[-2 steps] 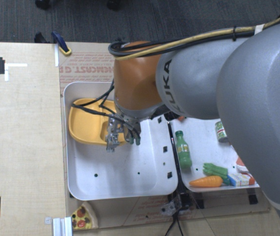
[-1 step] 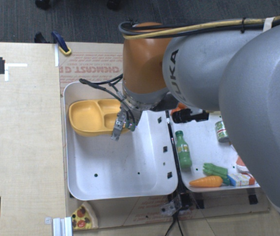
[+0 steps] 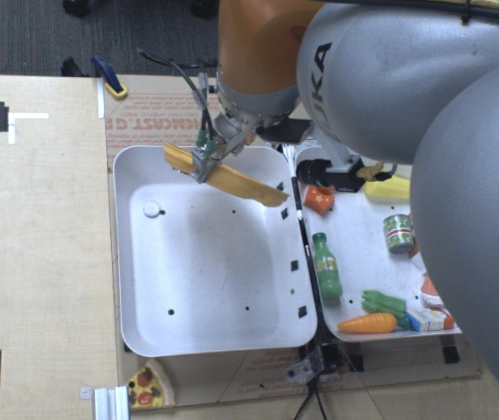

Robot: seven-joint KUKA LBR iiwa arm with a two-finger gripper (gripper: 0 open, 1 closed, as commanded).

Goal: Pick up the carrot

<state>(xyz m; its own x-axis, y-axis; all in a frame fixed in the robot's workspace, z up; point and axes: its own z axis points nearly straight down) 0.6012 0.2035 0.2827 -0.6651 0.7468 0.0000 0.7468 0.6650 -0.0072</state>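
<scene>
Left bin: a small white disc lies on its floor, down and left of the fingers. At the bin's back rim our gripper sits with the fingers closed on a long flat yellow-brown strip, which sticks out both ways from the fingers, the longer end running right and down toward the divider. So we're holding the wrong thing.

Right bin, all of it right of the fingers: a small orange-red piece near the divider, a green bottle below that, a yellow thing at the back, a can, a green toy vegetable, and the carrot. The carrot lies flat along the front rim, far down and right of the fingers, well apart from them, with the green vegetable just behind it and a small box close to its right end.

We judge the carrot a light, stiff plastic toy, smooth and tapered, so likely to slip or roll. Best taken across its thick middle, fingers closing across its length, not at the thin tip. Strip has to go first.
</scene>
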